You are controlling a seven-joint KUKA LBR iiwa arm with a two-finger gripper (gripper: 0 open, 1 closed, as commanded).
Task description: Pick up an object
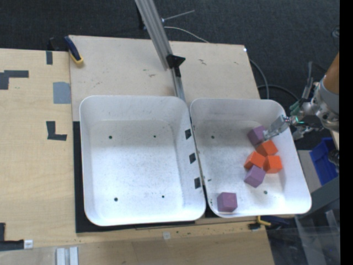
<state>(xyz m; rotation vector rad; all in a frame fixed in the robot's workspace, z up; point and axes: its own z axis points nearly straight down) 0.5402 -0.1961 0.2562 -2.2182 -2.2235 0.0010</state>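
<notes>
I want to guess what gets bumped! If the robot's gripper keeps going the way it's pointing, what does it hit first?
Probably the purple cube at the top of the pile. The gripper points down and left toward it. Height is hard to judge, so it may pass above.

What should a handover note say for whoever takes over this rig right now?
End effector: low over the right bin, beside the top purple cube; grip state unclear, nothing seen held.
Blocks, all in the right bin: three orange cubes clustered with a second purple cube; third purple cube alone near the front edge.
Done: no pick confirmed.
Left: grasp and lift one cube.
</notes>
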